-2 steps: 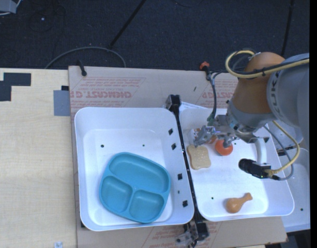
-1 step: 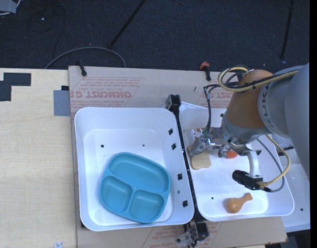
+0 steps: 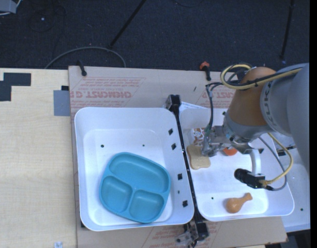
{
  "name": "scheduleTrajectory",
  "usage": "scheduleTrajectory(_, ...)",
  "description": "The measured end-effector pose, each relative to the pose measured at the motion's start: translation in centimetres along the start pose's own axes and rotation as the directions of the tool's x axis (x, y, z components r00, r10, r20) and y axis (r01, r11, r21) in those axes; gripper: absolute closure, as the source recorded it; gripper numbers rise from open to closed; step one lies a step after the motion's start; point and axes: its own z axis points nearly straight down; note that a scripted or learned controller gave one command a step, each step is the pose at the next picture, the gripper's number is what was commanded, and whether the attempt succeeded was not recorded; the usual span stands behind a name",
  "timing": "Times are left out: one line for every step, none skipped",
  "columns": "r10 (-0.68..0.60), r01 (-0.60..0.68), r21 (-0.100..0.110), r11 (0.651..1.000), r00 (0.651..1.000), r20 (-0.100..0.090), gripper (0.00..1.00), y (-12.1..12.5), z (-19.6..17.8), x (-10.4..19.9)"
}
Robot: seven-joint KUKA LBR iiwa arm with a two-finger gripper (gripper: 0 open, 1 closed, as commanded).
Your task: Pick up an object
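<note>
The pincer [image 3: 210, 150] is hanging over the right bin [image 3: 282, 205], directly above a flat tan slice of toast [image 3: 199, 161] lying near the divider; whether it is gripping cannot be told. A smooth tan drumstick [image 3: 237, 203] is lying nearby. A blue sectioned plastic tray [image 3: 134, 187] is sitting in the left bin [image 3: 91, 133].

The grey arm [image 3: 282, 97] enters from three o'clock, orange band at its wrist, gripper [image 3: 211, 148] lowered toward nine o'clock.
</note>
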Motion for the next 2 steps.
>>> scheduleTrajectory(-0.007,0.007,-0.005,1.0,1.0,0.001,1.0,-0.6,-4.7,0.6)
scheduleTrajectory(-0.004,0.004,-0.006,1.0,1.0,0.002,1.0,-0.1,-9.8,-0.5)
